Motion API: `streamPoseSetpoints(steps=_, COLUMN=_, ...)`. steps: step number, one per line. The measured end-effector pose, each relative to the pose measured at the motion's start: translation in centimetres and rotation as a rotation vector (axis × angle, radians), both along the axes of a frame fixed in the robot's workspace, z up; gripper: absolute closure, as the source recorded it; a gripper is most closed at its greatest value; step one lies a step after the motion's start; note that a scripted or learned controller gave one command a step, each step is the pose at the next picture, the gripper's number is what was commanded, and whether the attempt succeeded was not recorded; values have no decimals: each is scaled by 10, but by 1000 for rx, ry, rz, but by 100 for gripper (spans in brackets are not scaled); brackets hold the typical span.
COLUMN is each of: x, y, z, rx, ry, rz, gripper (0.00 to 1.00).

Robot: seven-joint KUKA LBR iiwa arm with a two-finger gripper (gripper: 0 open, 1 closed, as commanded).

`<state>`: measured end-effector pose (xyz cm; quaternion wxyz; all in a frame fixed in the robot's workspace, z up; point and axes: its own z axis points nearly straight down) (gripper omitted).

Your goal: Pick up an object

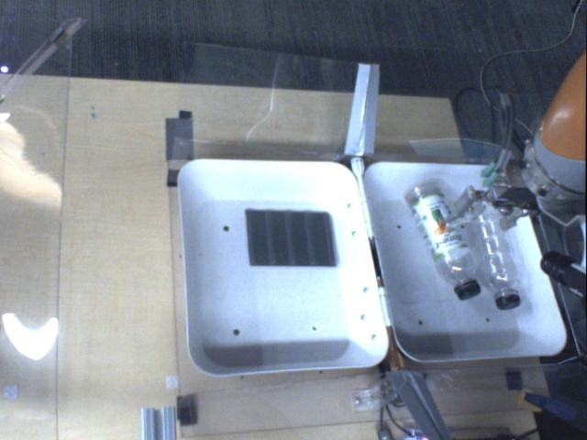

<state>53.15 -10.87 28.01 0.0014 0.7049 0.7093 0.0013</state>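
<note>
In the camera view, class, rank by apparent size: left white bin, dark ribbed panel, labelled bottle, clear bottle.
1. left white bin
2. dark ribbed panel
3. labelled bottle and clear bottle: they look alike in size, so no ranking between them.

A single fixed camera looks down at a slant from above a wooden bench (101, 273). It sits far enough back to take in two shallow white bins side by side, the left bin (275, 177) near the middle of the view and the right bin (404, 333) toward the right edge. Dark floor (275, 12) runs along the top, beyond the bench's far edge.
</note>
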Motion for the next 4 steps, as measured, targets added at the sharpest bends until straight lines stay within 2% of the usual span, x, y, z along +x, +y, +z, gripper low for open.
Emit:
streamPoseSetpoints(steps=1, x=56, y=-16, z=-61, rx=-1, ry=0, rz=122, gripper=0)
streamPoseSetpoints(steps=2, x=78, y=-34, z=-160, rx=0, ry=3, rz=142, gripper=0)
streamPoseSetpoints(steps=3, x=97, y=-38, z=-193, rx=-2, ry=-6, rz=178, gripper=0)
streamPoseSetpoints(steps=4, x=99, y=-37, z=-181, rx=-3, ry=-11, rz=179, gripper=100)
